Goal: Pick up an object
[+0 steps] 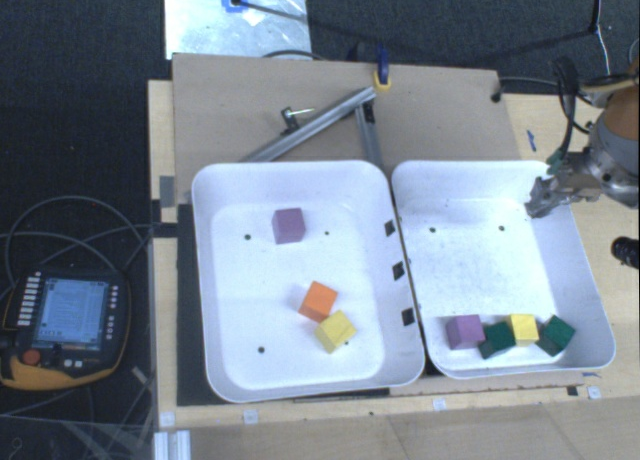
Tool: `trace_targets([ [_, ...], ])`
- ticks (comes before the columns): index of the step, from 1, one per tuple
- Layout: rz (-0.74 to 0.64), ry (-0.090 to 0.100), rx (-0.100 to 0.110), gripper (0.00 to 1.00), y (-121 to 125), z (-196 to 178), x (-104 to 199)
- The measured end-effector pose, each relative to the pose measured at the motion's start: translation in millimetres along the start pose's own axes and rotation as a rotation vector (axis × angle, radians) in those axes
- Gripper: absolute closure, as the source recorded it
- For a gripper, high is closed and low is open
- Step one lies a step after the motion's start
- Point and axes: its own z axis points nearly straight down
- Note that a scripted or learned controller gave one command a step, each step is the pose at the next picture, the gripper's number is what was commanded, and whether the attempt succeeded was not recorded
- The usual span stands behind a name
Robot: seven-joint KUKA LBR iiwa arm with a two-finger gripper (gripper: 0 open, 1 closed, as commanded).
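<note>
In the left bin (205,278) lie three cubes: a purple cube (288,225) toward the bin's far edge, alone, and nearer the front an orange cube (319,300) with a yellow cube (336,331) touching its front-right corner. The right bin (575,248) holds four more, lined up along its front edge: a second purple cube (464,330) at the left of the row, a dark green cube (496,338) pressed against it, a small yellow cube (524,327) next, and another dark green cube (556,334) at the front right corner of the bin. The gripper (541,198) hangs over the far right corner of the right bin, well apart from that row of cubes, with nothing seen between its tips; whether its fingers are spread or pressed together cannot be told from this angle. The grey arm (610,153) reaches in from the right edge of the desk (440,103), with black cables looping above it. Two metal rods (320,123) lie crossed on the desk behind the left bin, one ending at a yellow clamp (381,74) on the far edge. On the floor to the left of the desk sits a control pendant (65,326) with a lit screen, its cable curling round it.
</note>
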Motion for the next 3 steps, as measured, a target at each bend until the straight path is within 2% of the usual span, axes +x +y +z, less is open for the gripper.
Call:
trace_targets([
  [1,0.0,0.001,0.002,1.0,2.1,-45.8,-0.5],
  [2,-0.006,0.004,0.006,1.0,7.6,-48.9,59.3],
  [3,-0.004,0.004,0.009,1.0,10.9,-34.8,104.6],
])
